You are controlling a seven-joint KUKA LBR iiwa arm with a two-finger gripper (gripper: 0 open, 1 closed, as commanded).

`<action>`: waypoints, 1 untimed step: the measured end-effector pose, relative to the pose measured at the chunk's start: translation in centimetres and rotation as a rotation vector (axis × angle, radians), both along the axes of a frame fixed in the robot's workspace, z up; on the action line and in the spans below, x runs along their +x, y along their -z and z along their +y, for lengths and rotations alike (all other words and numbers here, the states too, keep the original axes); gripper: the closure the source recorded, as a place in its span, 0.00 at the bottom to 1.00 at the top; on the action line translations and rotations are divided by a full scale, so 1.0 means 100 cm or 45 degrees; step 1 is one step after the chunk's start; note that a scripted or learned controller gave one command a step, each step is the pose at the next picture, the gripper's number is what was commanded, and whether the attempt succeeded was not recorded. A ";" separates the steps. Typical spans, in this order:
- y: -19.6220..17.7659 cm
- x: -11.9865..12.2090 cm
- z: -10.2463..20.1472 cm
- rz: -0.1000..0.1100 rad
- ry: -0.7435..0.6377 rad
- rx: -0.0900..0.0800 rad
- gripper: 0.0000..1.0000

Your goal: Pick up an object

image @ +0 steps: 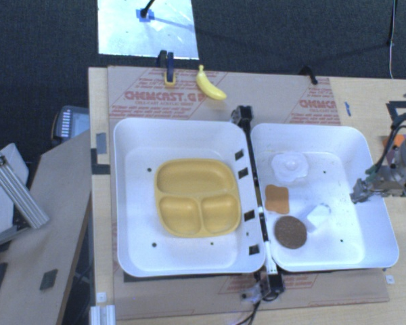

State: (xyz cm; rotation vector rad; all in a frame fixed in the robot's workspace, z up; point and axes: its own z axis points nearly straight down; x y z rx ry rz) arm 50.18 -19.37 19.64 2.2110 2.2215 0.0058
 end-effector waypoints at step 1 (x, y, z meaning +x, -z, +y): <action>-0.044 0.002 0.000 0.002 0.000 0.000 1.00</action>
